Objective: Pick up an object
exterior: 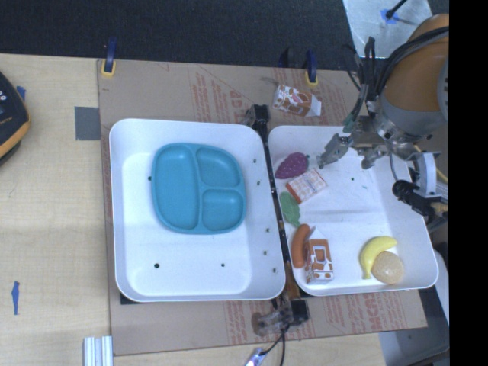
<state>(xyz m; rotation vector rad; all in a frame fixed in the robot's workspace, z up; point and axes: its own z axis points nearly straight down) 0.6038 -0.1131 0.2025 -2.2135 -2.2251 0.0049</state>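
White plastic bins sit side by side on the table [53, 204]: the left bin [133, 277] holds a blue divided plate [200, 187], and the right bin [347, 204] holds the loose things to choose from. Along its left side lie a purple grape bunch [292, 164], a small red-and-white packet [306, 185], a green piece [289, 208], a sausage [300, 244] and a small carton [319, 261]; a banana [375, 251] and a pale round fruit [388, 267] touch in the near right corner. The tool [345, 149] hangs over the upper part of the right bin, just right of the grapes and packet, with nothing between its fingers; whether they are spread or closed I cannot tell at this angle. The step in hand looks like the approach, with no object lifted yet. The next move likely calls for choosing the nearest item, perhaps the packet or grapes, centring above it and descending so the fingers straddle it without nudging its neighbours
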